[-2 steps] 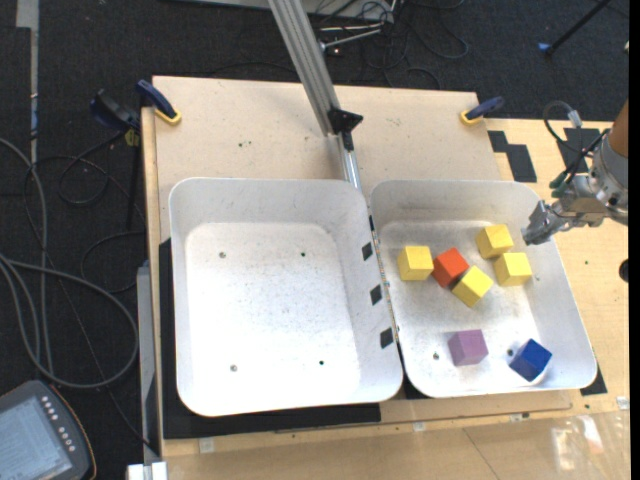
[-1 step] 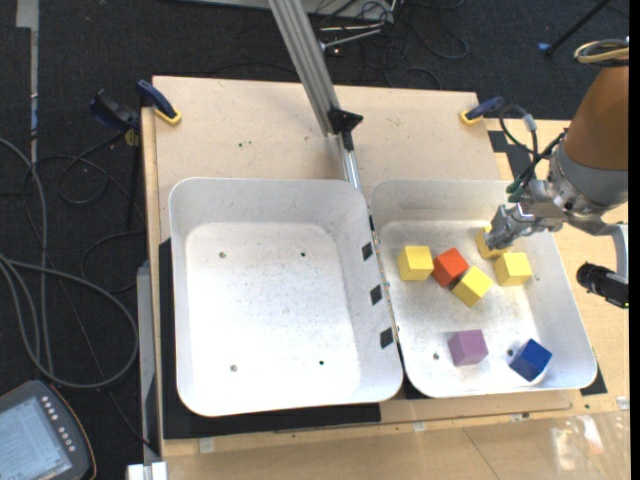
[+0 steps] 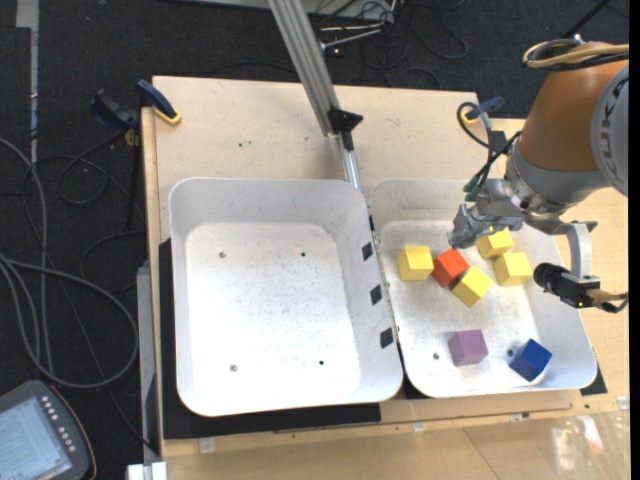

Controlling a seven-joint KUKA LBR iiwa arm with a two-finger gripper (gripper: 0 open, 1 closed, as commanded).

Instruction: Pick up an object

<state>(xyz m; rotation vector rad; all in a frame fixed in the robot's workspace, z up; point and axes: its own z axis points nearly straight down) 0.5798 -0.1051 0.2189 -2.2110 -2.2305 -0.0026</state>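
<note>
Pincer point(image 3: 472, 230) hangs low over the far part of the right bin point(image 3: 560, 373), just above the cluster of blocks; we cannot tell its state, as the wrist hides it.

From left to right we see the left bin point(image 3: 200, 268), then a yellow cube point(image 3: 415, 262), an orange cube point(image 3: 450, 266) touching another yellow one point(image 3: 472, 286), and two more yellow cubes behind them. Nearer lie a purple cube point(image 3: 466, 347) and a blue cube point(image 3: 530, 359), well apart from the pincer.

We judge the risk is crowding: the cubes touch, so a descent may push neighbours aside or land on an edge and grip nothing.
</note>
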